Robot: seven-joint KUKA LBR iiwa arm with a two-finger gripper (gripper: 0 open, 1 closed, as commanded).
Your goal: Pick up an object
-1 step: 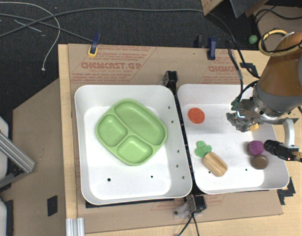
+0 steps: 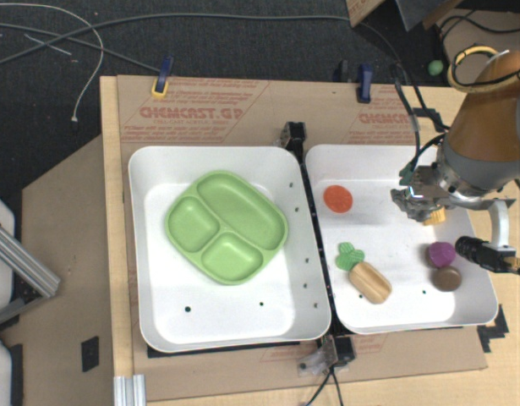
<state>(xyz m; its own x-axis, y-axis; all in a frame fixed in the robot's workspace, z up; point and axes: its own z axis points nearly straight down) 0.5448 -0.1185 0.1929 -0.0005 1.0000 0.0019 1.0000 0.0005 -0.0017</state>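
The right bin (image 2: 395, 315) holds a small orange round piece (image 2: 338, 198) at its upper left. A tan toy with a green top (image 2: 365, 276) lies near the bin's middle. At the right side lie a purple piece (image 2: 441, 253) and, just below it, a brown piece (image 2: 446, 279). My gripper (image 2: 417, 199) hangs over the upper right part of this bin, to the right of the orange piece and above the purple one. I see nothing in it.
The left bin (image 2: 158, 303) holds a green divided plate (image 2: 227, 227). A black divider runs between the bins. Clamps and cables sit along the bench's far edge, and the arm's grey body covers the right bin's far right corner.
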